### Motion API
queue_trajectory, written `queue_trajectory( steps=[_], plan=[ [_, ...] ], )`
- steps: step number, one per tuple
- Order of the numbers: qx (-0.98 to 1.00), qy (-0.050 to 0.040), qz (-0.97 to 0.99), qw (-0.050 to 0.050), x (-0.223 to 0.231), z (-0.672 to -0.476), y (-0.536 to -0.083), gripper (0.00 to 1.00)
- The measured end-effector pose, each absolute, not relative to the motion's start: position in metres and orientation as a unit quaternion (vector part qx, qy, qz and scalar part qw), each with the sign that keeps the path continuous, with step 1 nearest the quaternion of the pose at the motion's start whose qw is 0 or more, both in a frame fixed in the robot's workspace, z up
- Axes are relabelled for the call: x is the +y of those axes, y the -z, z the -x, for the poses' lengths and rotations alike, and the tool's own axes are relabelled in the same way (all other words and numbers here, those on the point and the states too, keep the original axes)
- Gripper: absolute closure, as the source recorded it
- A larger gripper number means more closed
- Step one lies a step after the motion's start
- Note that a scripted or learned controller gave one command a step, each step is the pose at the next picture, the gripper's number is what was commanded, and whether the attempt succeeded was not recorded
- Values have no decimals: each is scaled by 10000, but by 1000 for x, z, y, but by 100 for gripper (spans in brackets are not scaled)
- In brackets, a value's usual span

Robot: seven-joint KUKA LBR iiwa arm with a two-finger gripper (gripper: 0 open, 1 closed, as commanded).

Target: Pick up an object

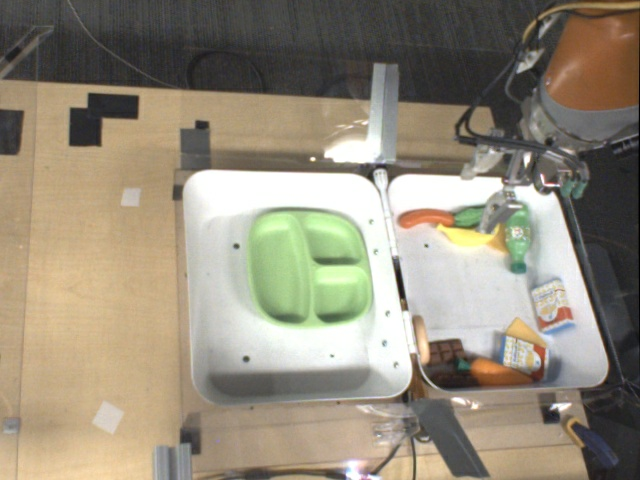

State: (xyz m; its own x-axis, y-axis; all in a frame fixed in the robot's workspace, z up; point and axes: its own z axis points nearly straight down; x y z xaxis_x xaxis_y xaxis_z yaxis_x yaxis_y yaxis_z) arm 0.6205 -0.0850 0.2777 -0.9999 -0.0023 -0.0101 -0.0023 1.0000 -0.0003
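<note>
Directly beneath the pincer (503,211), grip state unclear, a green bottle (517,242) beside it.

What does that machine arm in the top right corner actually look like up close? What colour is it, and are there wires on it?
The arm ends in a big rounded orange section above a pale grey metal wrist. Black cables loop loosely around its left side. Below the wrist sits a cluttered silver bracket with small fittings, one of them green. From it a slim silvery gripper reaches down over the right bin.

Light wooden bench (90,298) bears two shallow white bins side by side: left bin (210,268), right bin (590,353).
</note>
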Motion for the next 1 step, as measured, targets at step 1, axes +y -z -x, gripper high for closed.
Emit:
queue_trajectory(
  steps=[1],
  plan=[
    [9999,7,143,77,-90,-613,-100,0]
  ],
)
